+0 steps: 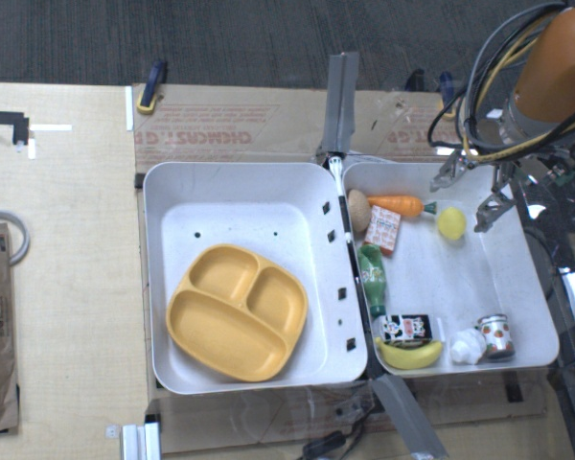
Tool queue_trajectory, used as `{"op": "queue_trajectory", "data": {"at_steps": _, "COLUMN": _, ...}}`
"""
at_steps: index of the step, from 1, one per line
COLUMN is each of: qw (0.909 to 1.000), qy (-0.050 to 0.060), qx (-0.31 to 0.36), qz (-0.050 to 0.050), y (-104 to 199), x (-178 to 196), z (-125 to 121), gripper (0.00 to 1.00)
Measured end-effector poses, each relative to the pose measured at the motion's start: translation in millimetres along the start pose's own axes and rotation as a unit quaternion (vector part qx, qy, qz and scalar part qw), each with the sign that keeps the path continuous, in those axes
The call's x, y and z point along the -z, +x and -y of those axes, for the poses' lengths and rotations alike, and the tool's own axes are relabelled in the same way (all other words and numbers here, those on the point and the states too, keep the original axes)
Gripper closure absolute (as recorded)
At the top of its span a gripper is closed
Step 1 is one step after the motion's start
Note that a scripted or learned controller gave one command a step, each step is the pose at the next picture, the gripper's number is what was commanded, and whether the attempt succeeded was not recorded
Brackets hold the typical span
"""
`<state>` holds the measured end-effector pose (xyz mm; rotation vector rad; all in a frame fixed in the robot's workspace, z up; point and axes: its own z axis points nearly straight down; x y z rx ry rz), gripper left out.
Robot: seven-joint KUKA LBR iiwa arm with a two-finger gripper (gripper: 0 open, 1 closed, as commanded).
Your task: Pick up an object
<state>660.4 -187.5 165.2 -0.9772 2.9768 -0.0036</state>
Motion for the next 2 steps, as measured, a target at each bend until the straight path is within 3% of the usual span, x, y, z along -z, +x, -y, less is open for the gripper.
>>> {"op": "queue_trajectory", "data": {"at_steps": 1, "qw": 1.0, "qy": 0.001, "qx": -0.002, "qz": 0.003, "y": -1.3, "x": 10.5, "z": 1.0, "gripper": 1.0}}
{"op": "queue_trajectory", "data": {"at_steps": 2, "qw": 1.0, "qy": 0.001, "qx": -0.002, "qz": 0.003, "y": -1.3, "x": 10.1, "z": 0.8, "gripper": 0.0}}
